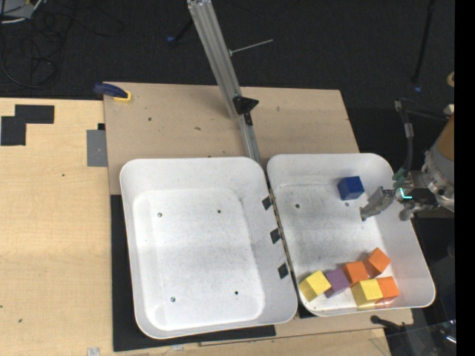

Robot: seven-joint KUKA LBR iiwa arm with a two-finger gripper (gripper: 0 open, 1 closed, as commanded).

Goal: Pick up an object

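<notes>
1. Camera view: the bench (pixel 223 117) has a light wooden top, and the floor behind it is dark, with some cables in the far left corner.
2. Two white bins stand side by side on the bench. The left bin (pixel 141 184) has only small dark dots on its bottom. The right bin (pixel 312 165) holds the blocks.
3. A blue block (pixel 350 188) lies alone in the far part of the right bin, well apart from the others.
4. In the near corner of the right bin there is a cluster: a yellow block (pixel 315 283), a purple block (pixel 338 279), orange blocks (pixel 369 265) and one more yellow block (pixel 367 293), all touching or just beside each other.
5. A metal rail (pixel 220 58) stands tilted behind the bins, and a blue-yellow clamp (pixel 113 91) lies at the bench's far left edge.
6. The gripper (pixel 390 202) is over the right rim of the right bin, near the blue block but not touching it. Its fingers seem spread, with nothing between them, though the view there is small and dark.
</notes>
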